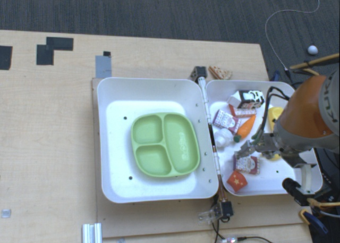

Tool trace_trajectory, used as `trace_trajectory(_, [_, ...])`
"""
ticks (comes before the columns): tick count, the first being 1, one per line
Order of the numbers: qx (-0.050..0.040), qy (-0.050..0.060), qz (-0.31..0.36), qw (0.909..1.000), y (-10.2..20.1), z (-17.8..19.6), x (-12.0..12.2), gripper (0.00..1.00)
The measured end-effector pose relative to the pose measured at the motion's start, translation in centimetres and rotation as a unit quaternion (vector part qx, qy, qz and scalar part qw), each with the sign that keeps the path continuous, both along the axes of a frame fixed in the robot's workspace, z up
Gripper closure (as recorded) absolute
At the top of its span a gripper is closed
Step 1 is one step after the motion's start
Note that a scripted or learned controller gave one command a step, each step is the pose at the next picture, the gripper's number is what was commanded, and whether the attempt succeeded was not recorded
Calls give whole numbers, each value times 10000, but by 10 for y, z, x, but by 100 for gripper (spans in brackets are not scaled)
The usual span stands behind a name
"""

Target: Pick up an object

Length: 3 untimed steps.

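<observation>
On the pale wooden bench (48,130) two shallow white plastic bins sit side by side. The left bin (114,130) carries a light green plastic divided plate (164,144) with three compartments, lying flat near the bin's middle. The right bin (276,181) holds a scatter of small things: a black-and-white patterned packet (248,98) near its far edge, a red-and-white wrapped packet (225,119) beside the dividing wall, an orange carrot-shaped toy (245,126) lying at a slant just right of that packet, a small white rounded piece (223,139) below it, a yellow rounded object (275,115) partly hidden by the arm, and a red cube-like block (237,181) near the bin's near edge.

The grey arm with its orange band (308,111) reaches in from the right and hangs over the right bin. Its tool (248,154) is low over the bin's centre, right above a flat red-and-white wrapper (249,165). From this angle I cannot tell whether the tool is open or closed, and it may be touching the wrapper, though the view is too small to settle it. The red block lies just beside the wrapper, toward the near edge
</observation>
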State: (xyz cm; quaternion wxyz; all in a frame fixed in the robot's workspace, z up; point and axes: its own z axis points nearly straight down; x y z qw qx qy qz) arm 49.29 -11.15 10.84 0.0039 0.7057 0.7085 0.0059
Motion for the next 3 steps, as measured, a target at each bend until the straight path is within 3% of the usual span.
trace_trajectory(1, [3,-19,7,10000,1,11,2,100])
trace_trajectory(2, [4,-18,7,10000,1,11,2,0])
trace_trajectory(3, [-25,36,-11,10000,25,-22,-5,0])
